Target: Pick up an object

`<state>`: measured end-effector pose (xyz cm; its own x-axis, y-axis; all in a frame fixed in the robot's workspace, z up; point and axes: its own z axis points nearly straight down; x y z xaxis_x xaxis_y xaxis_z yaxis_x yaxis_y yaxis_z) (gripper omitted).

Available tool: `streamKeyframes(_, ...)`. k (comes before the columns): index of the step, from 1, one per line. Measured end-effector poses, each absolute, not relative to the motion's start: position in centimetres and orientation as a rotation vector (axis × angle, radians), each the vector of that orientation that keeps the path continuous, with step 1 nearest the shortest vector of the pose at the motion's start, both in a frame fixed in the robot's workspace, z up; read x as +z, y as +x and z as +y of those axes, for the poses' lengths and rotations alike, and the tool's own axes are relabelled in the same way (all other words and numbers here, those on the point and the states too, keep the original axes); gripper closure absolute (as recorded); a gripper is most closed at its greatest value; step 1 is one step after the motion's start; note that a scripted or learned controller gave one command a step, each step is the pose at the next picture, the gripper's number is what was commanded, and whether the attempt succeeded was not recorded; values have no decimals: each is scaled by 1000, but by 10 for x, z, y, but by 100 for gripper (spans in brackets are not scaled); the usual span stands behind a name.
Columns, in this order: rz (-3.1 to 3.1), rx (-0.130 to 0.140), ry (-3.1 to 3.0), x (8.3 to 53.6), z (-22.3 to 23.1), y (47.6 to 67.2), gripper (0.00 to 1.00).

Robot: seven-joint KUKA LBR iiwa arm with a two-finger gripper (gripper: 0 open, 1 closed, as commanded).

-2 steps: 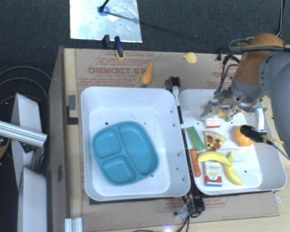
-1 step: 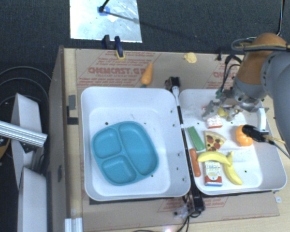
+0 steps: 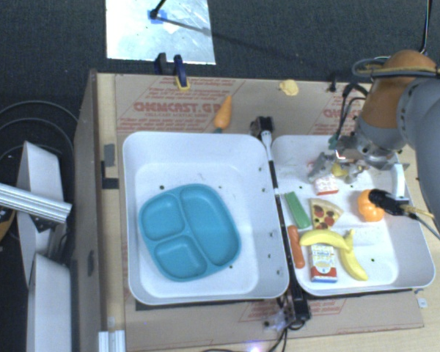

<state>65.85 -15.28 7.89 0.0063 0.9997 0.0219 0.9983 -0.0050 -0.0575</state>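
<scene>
This is a robotics lab. A grey industrial arm (image 3: 418,116) reaches over a cardboard-lined tabletop (image 3: 198,101) with two white bins (image 3: 198,149), toy food (image 3: 326,215) in one. Loose cables (image 3: 15,134) and aluminium framing (image 3: 26,200) sit on dark carpet (image 3: 44,35).

Divided tray (image 3: 189,229) in left bin (image 3: 143,160) — banana (image 3: 339,246), pizza slice (image 3: 325,213), orange (image 3: 369,206) in right bin (image 3: 414,266).

Blue three-compartment plastic tray (image 3: 188,230) lies in the left white bin (image 3: 143,152), frame centre-left. Orange carrot-shaped toy (image 3: 222,114) sits on the brown cardboard bench top (image 3: 169,101) above that bin. Shiny silver sheet (image 3: 159,19) at upper left on dark carpet (image 3: 37,42). Black cable loops (image 3: 15,134) at left edge.
</scene>
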Motion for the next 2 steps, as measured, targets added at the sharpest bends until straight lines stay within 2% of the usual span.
streamKeyframes(2, -2185, 34, -2193, 79, -182, 660, 0)
